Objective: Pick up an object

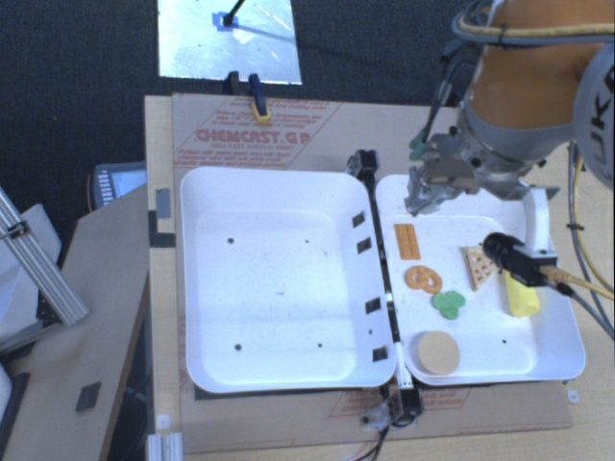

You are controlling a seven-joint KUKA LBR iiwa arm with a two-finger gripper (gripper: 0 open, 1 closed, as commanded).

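Observation:
The right bin [557,353] holds an orange rectangular block [407,242], an orange pretzel-shaped piece [422,279], a green piece [448,303], a tan round disc [437,351], a beige wedge [478,265] and a yellow object [522,296]. My gripper [421,200] hangs over the far left part of that bin, just above and behind the orange block. Nothing shows between its tips.
The left bin [279,277] lies beside the right one, with a black clipped divider [377,257] between them. A black cable fitting [514,255] overlaps the yellow object. A shiny metal sheet [229,27] lies beyond the bench.

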